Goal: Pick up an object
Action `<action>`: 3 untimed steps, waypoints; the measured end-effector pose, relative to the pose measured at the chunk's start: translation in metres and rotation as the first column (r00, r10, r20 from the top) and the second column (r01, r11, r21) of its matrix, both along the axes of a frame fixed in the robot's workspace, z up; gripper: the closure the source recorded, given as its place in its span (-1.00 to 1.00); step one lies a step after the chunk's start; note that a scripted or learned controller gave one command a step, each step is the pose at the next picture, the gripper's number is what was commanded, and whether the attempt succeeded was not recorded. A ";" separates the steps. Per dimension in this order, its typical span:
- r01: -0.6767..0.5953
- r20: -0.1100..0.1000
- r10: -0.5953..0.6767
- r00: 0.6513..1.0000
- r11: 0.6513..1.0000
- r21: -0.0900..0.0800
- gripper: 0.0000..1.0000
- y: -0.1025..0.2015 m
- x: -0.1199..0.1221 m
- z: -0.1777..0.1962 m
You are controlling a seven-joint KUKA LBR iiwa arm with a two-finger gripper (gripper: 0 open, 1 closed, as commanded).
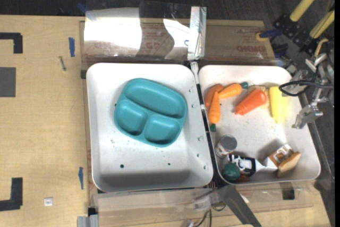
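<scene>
Camera view looks down on the desk (37, 114) with two white bins side by side. The left bin (101, 130) holds a teal divided tray (150, 111), broad, rigid and smooth, probably too wide to pinch except at its rim. The right bin (305, 159) holds the likelier picks: a yellow block (277, 102) upright near the far right wall, stiff and light by its look; an orange carrot (251, 102) just beside it, tapered and likely to slip unless taken across its thick middle; two more carrots (217, 99) crossing near the divider; a brown toy (283, 159) near the front right; a small black-and-white figure (240, 165) with a green ball (231, 171) and a grey disc (228, 143) close together. The end effector (308, 113) hangs at the bin's right edge, over the wall; whether it is spread or pressed together I cannot tell, as it blurs into cables. The wall crowds the block.
</scene>
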State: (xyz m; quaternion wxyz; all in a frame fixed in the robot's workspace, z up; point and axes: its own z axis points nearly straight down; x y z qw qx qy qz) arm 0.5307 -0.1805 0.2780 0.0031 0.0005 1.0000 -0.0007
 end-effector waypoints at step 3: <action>-0.112 0.011 0.112 0.994 0.994 -0.006 1.00 -0.041 -0.046 -0.169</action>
